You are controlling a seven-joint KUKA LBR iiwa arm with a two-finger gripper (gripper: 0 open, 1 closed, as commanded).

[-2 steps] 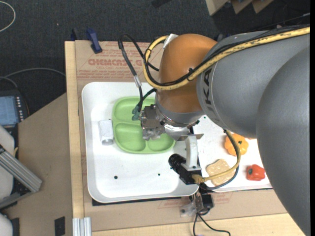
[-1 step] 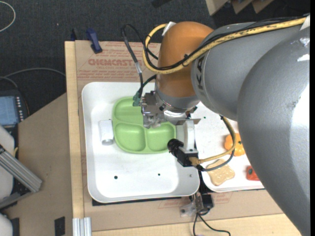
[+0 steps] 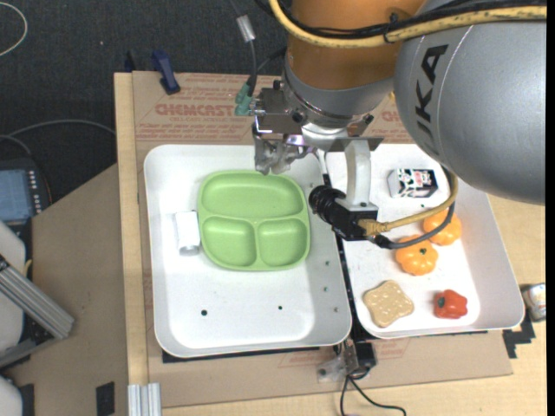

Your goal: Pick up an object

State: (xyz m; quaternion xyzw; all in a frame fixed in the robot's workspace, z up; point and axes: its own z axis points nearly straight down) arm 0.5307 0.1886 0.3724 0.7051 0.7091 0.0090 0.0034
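Observation:
My gripper (image 3: 276,157) hangs over the far rim of a light green divided plate (image 3: 253,219), which lies in the left bin (image 3: 160,258). A small white block (image 3: 186,230) rests just left of the plate. In the right bin (image 3: 501,258) lie a black-and-white patterned carton (image 3: 414,181), two orange toy vegetables (image 3: 416,258) (image 3: 444,230), a tan cracker-like piece (image 3: 388,302) and a small red pepper (image 3: 450,303). Nothing is visibly held by the gripper.
The big grey arm with its orange band (image 3: 364,24) covers the top of the right bin. A black cable loop (image 3: 334,211) hangs over the divide between the bins. The cardboard bench top (image 3: 130,146) surrounds both bins.

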